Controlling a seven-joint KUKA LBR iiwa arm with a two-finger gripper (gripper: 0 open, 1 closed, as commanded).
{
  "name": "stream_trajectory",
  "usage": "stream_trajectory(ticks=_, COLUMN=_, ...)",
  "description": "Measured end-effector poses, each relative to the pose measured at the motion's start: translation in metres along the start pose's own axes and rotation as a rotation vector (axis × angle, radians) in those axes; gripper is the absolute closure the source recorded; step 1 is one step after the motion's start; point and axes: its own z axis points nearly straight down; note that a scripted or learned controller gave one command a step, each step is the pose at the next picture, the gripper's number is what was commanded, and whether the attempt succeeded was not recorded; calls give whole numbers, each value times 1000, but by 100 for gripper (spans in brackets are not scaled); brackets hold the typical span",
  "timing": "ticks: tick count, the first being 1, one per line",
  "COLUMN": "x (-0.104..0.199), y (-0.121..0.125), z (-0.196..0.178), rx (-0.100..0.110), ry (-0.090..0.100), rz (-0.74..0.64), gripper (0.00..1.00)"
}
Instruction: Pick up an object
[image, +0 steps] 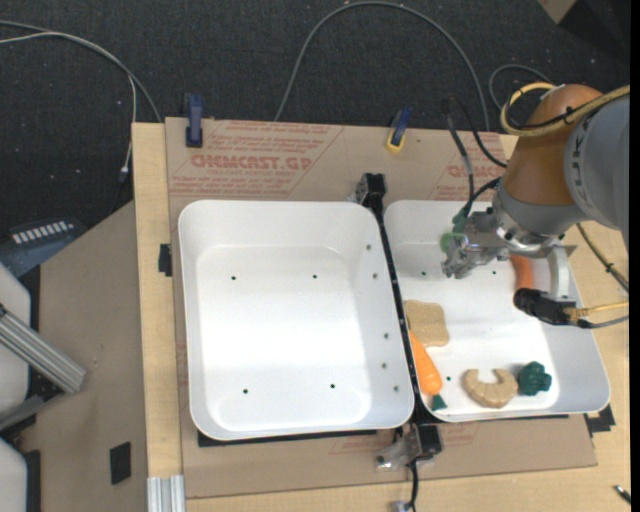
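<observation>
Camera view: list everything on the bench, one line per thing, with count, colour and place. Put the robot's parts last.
Bins: 2, white, side by side on the bench; left bin, right bin.
Bread slice: 1, tan, right bin, by its left wall.
Carrot: 1, orange with a green end, right bin, along the left wall below the bread slice.
Curved piece: 1, tan, right bin, near the front edge.
Green piece: 1, dark green, right bin, just right of the curved piece.
Orange piece: 1, orange, right bin, partly hidden under the gripper.
Clamps: 2, blue and blue-yellow, on the board's far edge.
Arm: 1, grey and orange, reaching in from the right.
Gripper: 1, grey, over the right bin's far part.
</observation>
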Motion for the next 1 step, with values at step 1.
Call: stream_trajectory(ticks=1, x=-34, y=-38, z=12, rx=-6, ry=-1, rz=5, gripper=0)
